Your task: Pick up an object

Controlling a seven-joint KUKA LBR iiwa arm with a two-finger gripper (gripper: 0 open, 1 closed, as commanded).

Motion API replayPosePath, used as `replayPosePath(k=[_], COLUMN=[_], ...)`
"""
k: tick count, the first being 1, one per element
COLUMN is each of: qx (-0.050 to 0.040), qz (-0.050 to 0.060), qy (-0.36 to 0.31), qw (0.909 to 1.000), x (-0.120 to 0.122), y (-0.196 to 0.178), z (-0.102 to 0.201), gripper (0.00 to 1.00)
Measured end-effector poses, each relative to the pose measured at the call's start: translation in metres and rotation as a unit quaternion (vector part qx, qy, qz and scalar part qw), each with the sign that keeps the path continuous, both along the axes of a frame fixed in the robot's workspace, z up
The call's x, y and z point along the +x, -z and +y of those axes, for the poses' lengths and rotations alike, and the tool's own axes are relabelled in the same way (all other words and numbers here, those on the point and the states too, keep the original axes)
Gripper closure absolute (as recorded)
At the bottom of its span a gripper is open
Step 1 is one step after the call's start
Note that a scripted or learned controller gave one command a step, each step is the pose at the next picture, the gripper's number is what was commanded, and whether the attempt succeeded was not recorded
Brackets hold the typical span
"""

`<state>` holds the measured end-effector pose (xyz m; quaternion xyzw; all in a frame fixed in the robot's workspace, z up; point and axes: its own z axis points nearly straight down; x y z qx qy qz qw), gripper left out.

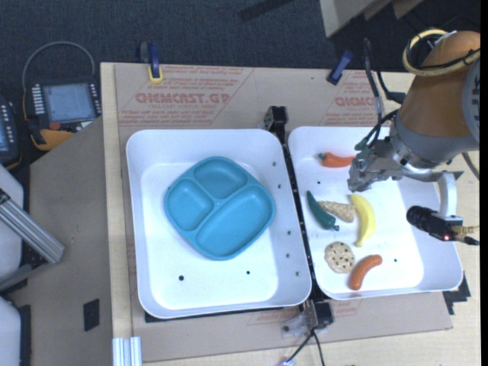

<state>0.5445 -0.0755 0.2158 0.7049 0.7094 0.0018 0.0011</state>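
The right bin (435, 269) holds several toy foods: an orange carrot (336, 159) near the back, a yellow banana (364, 219), a dark green pepper (321, 210), a pale beige wedge (338, 210), a chocolate-chip cookie (339, 257) and an orange-red sausage (364, 271). My gripper (360, 179) hangs over the bin's back half, just above the banana's top end and right of the carrot. Nothing shows between its fingers.
The left bin (152, 273) carries a blue divided plate (219, 207). A black clip (275, 118) sits at the back between the bins. The arm's bulk covers the right bin's back right corner. Cardboard (191, 90) lies under both bins.
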Motion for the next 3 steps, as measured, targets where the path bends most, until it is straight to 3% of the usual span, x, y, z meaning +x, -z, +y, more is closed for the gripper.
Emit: replayPosePath(k=[3], qx=[0.0005], qz=[0.0], qy=[0.0], qw=[1.0], x=[0.071], y=[-0.012], z=[0.149], gripper=[1.0])
